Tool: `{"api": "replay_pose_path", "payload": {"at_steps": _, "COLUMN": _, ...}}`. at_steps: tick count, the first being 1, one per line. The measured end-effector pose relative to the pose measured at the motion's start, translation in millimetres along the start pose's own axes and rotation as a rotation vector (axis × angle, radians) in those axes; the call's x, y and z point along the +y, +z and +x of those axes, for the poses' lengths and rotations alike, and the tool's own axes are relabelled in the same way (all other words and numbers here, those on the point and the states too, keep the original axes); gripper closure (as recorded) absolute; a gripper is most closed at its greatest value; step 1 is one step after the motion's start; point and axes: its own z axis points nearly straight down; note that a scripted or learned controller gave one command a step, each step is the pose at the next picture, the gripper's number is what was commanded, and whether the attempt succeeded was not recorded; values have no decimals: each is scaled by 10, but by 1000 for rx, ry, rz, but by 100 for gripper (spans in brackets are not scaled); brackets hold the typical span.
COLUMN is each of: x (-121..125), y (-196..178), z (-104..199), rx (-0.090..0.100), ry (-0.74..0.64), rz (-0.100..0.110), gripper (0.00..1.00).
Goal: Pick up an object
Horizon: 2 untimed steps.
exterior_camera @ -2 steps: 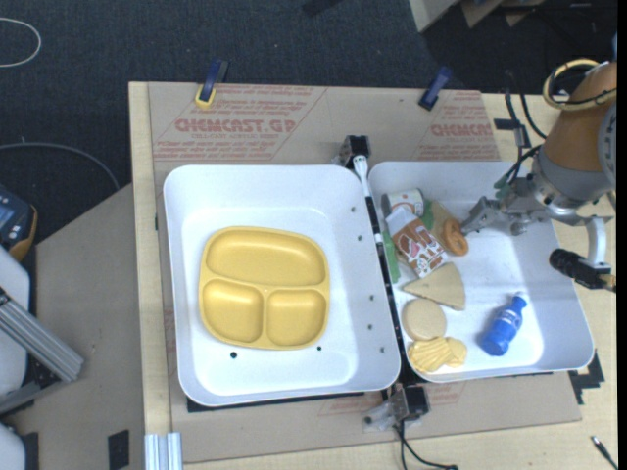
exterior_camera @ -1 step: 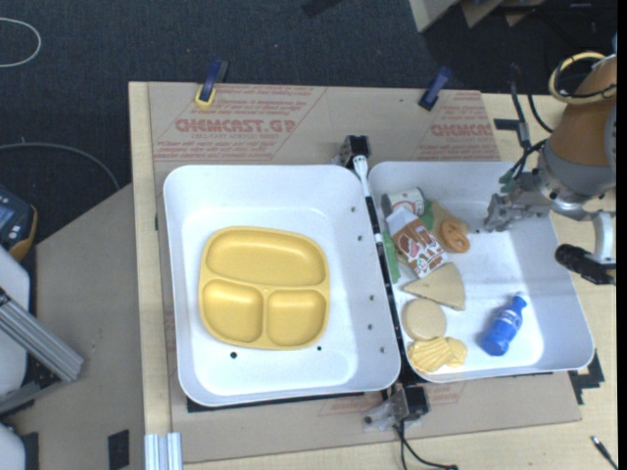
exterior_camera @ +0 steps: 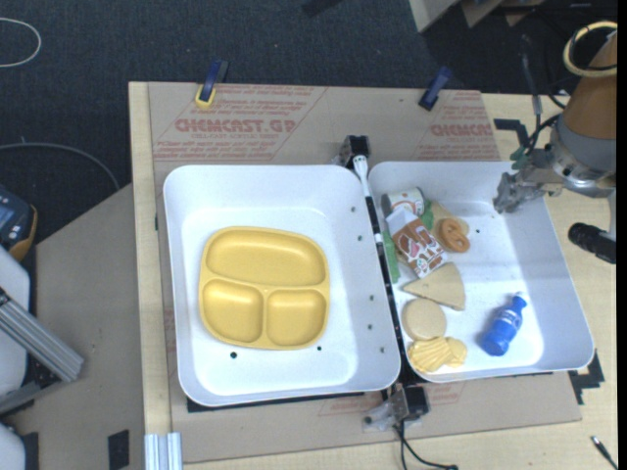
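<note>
The right bin (exterior_camera: 549,262) holds all the loose items, clustered along its left side and lower part: a round brown cookie (exterior_camera: 453,233) near the frame's centre right, a red-and-white packet (exterior_camera: 416,246) just left of it, a tan wedge (exterior_camera: 438,287) below, a pale disc (exterior_camera: 425,318), a ridged yellow piece (exterior_camera: 438,353) at the bottom, and a blue bottle (exterior_camera: 503,325) lying tilted toward lower right. The gripper (exterior_camera: 513,190) sits at the bin's upper right corner, above bare white floor, and nothing is between its tips; whether they are spread or closed I cannot tell. The cookie looks the nearest target, lying to the left and slightly lower in the frame from the gripper; the bottle lies well below it, its long axis running diagonally. The left bin (exterior_camera: 186,262) carries only a yellow tray (exterior_camera: 263,285), farther off.
</note>
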Motion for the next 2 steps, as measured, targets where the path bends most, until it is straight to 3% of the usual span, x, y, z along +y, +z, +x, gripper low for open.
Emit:
{"api": "replay_pose_path", "payload": {"at_steps": 1, "x": -39, "y": -620, "z": -54, "rx": -1, "ry": 2, "rz": -2, "gripper": 100}}
{"api": "replay_pose_path", "payload": {"at_steps": 2, "x": -27, "y": -778, "z": -59, "rx": 0, "ry": 1, "rz": 2, "gripper": 100}}
